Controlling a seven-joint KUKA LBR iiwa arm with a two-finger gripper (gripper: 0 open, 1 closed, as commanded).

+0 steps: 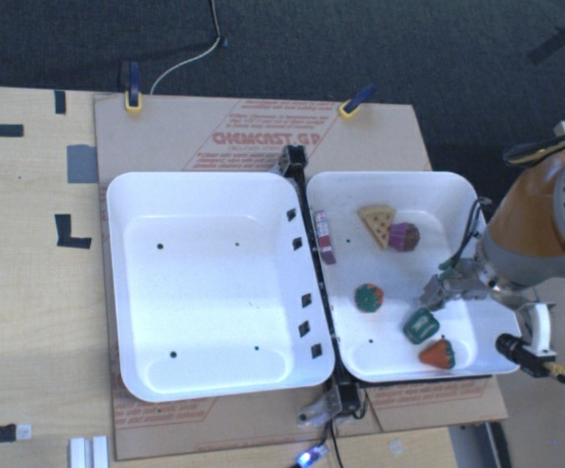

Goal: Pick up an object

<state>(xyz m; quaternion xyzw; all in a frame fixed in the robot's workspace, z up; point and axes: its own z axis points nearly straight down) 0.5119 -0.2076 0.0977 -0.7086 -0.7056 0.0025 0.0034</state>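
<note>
We've got the gripper [436, 292] down in the right bin [458, 191], reaching in from the right, and honestly we cannot tell whether it's gripping anything. Right below it, nearly touching, sits a teal block [421, 326], and just past that, an orange-red toy [437, 354] by the bin's front edge. To the gripper's left there's a small green and red ball [368, 298]. Up and left of it, a purple lump [404, 236] touches a yellow wedge [377, 222]. Farther left, a pink stick [322, 238] lies along the wall beside the left bin [126, 291].
</note>
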